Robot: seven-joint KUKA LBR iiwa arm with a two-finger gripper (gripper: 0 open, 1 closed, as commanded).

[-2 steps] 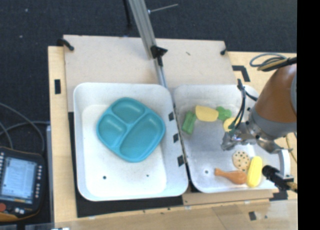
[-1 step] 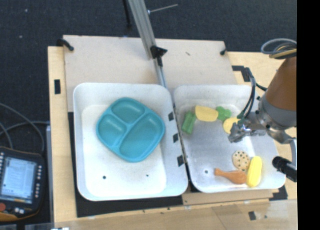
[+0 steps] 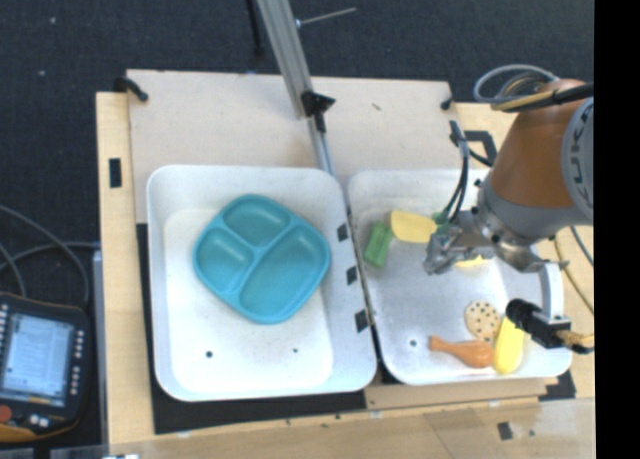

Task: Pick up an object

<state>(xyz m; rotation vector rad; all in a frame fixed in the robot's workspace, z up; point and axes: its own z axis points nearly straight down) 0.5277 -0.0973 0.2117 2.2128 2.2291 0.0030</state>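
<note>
My gripper hangs low over the middle of the right bin, just right of a yellow block and a green block. A bit of yellow shows beside the gripper at its right, partly hidden by the wrist. Near the bin's front right lie a round tan cookie, a yellow banana-like piece and an orange carrot-like piece. No object is visible between the fingers.
The left bin holds a blue sectioned plate. A slanted metal pole rises from the back between the bins. The arm's grey and orange body covers the right bin's back right corner.
</note>
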